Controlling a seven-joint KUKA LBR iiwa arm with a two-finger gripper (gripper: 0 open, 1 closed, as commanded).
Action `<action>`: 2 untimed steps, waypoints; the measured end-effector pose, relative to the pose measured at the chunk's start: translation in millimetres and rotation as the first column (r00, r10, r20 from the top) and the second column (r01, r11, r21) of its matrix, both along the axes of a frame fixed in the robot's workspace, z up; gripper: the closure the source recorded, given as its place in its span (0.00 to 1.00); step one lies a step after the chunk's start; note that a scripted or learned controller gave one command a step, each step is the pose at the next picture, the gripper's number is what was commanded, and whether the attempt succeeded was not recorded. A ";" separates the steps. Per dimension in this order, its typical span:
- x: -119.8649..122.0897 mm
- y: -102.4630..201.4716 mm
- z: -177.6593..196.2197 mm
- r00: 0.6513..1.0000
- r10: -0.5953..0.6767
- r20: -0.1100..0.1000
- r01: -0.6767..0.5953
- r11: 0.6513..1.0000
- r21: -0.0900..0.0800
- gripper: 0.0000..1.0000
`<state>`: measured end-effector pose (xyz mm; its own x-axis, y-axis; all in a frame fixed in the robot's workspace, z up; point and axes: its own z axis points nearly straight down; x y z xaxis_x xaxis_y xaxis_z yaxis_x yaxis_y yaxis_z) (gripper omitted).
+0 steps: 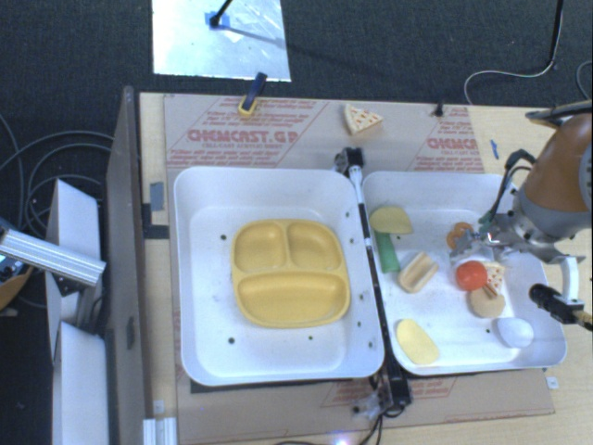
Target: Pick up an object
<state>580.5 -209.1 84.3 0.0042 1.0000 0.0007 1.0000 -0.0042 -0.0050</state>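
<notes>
Gripper (484, 237) is down in the right bin (435, 193), toward its right side, with the arm (556, 179) coming in from the right edge. Can't tell its state: too small and cluttered by the objects around it. Closest candidate is the red tomato-like piece (471, 273), just below and slightly left of the gripper, near or touching it; whether it is actually between the gripper's parts I can't say. An orange piece (460, 235) sits just left of the gripper, a small wedge with dots (496, 276) just right of the red one, and a tan round disc (486, 302) below that. These four are bunched tight, so my read is any grasp here risks bumping neighbours. The red piece is roundish, no real long axis, so approach angle matters little. Easier isolated targets lie further left: the hot dog bun (417, 272), long axis diagonal, and the yellow oval (418, 341) near the front wall. White egg (514, 332) sits in the front right corner. Left bin (204, 276) holds the yellow divided plate (289, 273).
</notes>
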 end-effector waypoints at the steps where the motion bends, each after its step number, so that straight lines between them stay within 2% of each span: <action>1: 63.4 38.8 1.4 1.000 0.013 0.013 -0.013 1.000 -0.002 0.00; 2: 23.3 32.8 0.1 1.000 0.005 0.004 -0.005 1.000 -0.001 0.00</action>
